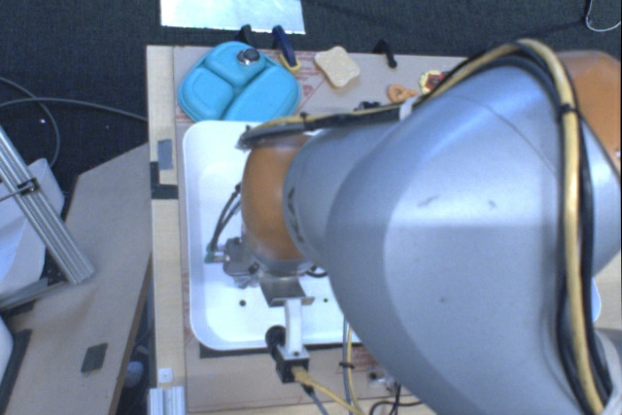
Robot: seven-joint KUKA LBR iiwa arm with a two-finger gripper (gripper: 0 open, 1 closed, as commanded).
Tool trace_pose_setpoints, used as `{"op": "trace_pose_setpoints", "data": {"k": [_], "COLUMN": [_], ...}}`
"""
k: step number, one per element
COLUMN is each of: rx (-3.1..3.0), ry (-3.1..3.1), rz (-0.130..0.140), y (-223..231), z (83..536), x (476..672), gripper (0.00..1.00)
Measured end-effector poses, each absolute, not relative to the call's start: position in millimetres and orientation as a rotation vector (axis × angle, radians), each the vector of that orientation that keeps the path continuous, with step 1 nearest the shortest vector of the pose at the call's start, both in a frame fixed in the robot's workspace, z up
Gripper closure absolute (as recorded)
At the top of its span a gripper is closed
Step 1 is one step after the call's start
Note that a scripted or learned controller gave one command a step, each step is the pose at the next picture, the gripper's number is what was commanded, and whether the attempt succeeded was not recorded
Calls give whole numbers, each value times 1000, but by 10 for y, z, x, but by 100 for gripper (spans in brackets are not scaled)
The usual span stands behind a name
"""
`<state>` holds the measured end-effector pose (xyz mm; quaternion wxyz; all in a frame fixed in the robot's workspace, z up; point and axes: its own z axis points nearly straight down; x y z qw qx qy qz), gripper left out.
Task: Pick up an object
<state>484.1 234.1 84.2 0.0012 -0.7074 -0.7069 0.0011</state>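
I logged the arm [457, 238] as a broad, smooth grey shell with a matte sheen and soft highlights. An orange band [267, 204] wrapped the narrower section above the wrist. Black and yellowish cables [569, 170] ran bundled along the upper housing. Below the band I saw a grey metal wrist block [255, 269] with a pale bracket and a black fitting trailing thin yellow wires.

The grey KUKA arm [457, 238] sweeps in from three o'clock, its bulky housing looming close beneath the camera and covering the frame's lower right. The orange band [267, 199] above the wrist sits near centre, angled toward seven o'clock. Below it, the wrist mount and gripper [277, 301] point down, cables trailing toward six o'clock.
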Motion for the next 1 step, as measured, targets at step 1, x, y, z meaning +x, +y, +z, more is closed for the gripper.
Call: {"op": "trace_pose_setpoints", "data": {"k": [1], "rx": [-2226], "ry": [-2218], "rz": [2], "y": [1810], "z": [844], "x": [4973], "gripper": [100]}}
